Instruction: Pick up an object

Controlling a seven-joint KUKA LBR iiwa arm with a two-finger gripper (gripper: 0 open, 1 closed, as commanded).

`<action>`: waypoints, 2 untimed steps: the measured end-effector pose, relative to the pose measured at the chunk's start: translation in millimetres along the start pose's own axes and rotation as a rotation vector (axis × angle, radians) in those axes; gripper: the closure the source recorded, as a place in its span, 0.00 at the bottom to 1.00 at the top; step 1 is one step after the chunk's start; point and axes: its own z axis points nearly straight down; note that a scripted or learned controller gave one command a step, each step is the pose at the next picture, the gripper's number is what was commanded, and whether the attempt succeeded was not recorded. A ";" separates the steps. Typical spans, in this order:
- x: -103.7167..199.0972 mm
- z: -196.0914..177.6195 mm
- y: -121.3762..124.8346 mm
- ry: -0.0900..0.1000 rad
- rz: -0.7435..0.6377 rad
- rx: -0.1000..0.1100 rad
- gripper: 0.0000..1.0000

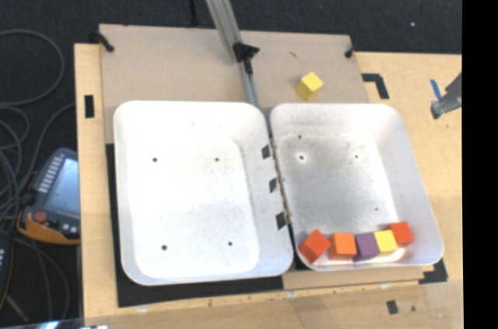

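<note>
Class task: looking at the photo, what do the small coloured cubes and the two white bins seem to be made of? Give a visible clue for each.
The coloured cubes look like painted wood or foam: flat, matte colours, crisp edges, no gloss. The lone yellow cube behind the bins looks the same. The white bins look like moulded plastic: rounded corners, thin raised rims, a smooth surface with grey scuffing. The picture cannot settle either for certain.

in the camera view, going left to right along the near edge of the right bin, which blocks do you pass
orange-red block → orange block → purple block → yellow block → red-orange block
</note>
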 end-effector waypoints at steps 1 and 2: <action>-13.8 -15.2 31.8 -0.001 0.000 0.000 0.00; -60.8 -5.7 4.9 0.000 0.001 0.003 0.00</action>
